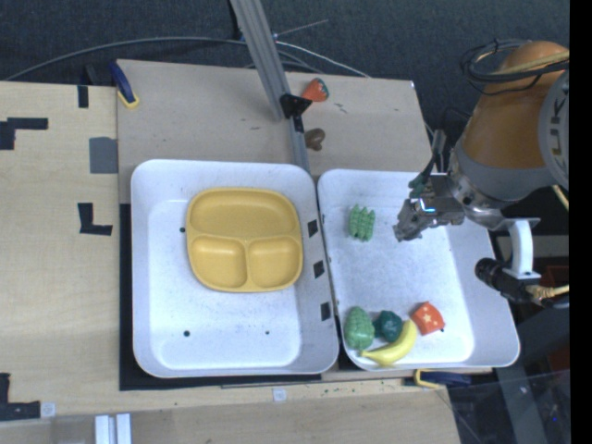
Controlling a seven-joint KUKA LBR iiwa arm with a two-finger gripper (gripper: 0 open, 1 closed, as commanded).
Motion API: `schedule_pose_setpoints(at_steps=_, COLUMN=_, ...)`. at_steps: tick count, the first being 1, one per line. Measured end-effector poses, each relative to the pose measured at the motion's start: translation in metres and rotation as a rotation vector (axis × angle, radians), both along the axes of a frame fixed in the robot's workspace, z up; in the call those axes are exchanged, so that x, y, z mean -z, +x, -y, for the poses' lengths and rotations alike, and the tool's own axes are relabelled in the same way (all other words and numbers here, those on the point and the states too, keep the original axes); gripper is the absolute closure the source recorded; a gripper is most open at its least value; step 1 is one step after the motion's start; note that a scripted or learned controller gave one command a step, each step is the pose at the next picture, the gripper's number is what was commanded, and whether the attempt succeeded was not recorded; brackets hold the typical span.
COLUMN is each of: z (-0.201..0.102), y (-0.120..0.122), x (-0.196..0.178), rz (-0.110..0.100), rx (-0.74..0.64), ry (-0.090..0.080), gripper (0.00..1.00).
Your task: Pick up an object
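Observation:
My gripper [408, 228] hangs over the upper right part of the right bin [462, 276], pointing down and left. A ridged light green toy [361, 222] lies just left of it, a short gap apart. In the bin's front left corner sit a green leafy toy [358, 325], a dark teal round toy [388, 325] and a yellow banana [397, 345], packed together. A red-orange toy [427, 317] lies just right of them. I see nothing between the fingers.
The left bin [157, 276] holds a yellow three-compartment plate [245, 237]. A grey pole [264, 44] rises from the bench behind the bins, with a small orange item [316, 89] near it. The arm's body and cables stand along the right bin's right side.

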State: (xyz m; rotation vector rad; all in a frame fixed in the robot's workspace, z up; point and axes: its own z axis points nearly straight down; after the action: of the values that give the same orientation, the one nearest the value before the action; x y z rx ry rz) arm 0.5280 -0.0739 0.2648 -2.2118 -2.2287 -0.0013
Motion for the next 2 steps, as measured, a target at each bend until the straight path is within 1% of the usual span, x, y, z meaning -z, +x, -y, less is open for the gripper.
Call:
schedule_pose_setpoints(at_steps=1, z=-0.059, y=0.016, x=0.015, rz=-0.002, rx=0.0, ry=0.0, gripper=1.0)
schedule_pose_setpoints(at_steps=2, z=-0.113, y=0.033, x=0.014, rz=0.0, rx=0.0, ry=0.0, gripper=1.0)
